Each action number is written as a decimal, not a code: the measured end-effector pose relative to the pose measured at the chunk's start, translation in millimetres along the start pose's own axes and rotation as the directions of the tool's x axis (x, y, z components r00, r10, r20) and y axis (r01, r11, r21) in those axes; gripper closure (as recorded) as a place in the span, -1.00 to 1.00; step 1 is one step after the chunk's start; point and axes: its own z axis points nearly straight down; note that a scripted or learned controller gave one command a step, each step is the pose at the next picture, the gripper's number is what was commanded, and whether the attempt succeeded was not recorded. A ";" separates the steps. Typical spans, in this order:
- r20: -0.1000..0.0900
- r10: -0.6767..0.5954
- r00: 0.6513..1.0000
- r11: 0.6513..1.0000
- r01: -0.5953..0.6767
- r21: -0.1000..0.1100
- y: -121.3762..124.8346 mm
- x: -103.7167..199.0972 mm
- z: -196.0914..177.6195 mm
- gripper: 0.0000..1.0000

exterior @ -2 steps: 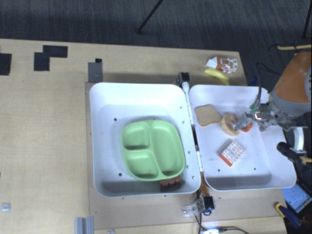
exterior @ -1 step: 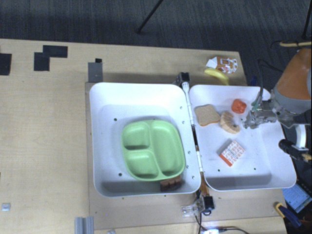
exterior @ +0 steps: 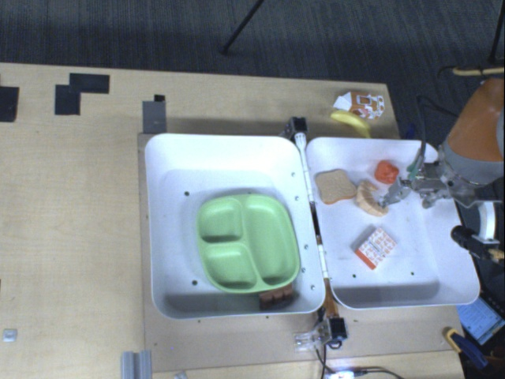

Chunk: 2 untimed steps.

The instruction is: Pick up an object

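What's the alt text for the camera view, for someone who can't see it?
The gripper reaches in from the right over the right bin, beside a tan bread piece, a bread slice, a red item and a small box. The left bin holds a green divided plate.

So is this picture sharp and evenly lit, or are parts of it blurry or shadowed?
Camera view: light is soft and even, with no harsh glare on the white bins; the green tray casts a faint shadow at its near edge; small items such as the patterned packet look soft, and the tool is slightly blurred.
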 end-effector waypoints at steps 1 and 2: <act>0.000 0.003 1.000 1.000 -0.003 -0.001 -64.7 61.4 37.6 -1.00; 0.000 0.002 1.000 1.000 -0.002 -0.006 -62.3 61.5 25.9 1.00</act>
